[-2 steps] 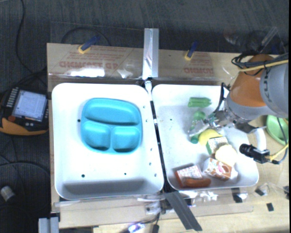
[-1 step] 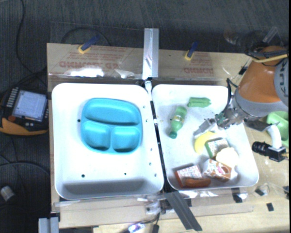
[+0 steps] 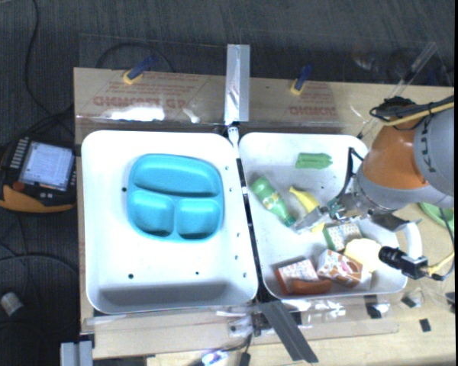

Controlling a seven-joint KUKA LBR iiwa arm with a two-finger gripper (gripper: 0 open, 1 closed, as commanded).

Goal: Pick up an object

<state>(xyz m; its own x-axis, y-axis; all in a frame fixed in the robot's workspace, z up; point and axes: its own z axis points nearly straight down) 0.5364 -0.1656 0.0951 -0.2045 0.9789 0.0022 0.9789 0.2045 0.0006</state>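
The right bin (image 3: 290,145) holds several objects. A green block (image 3: 313,160) lies near its far wall. A green bottle (image 3: 270,198) lies at its left, with a yellow banana (image 3: 304,199) beside it. Toward the front are a green-and-white packet (image 3: 342,233), a cream round object (image 3: 363,252), a colourful packet (image 3: 337,268) and a red-brown box (image 3: 298,275). My gripper (image 3: 322,216) reaches in from the right, low over the bin's middle, just right of the banana and above the green-and-white packet. Nothing is visibly held in it.
The left bin (image 3: 99,280) holds a blue three-compartment tray (image 3: 175,195). The arm's orange band (image 3: 393,158) hangs over the right bin's right rim. Cables and a green item (image 3: 435,212) lie on the bench at the right.
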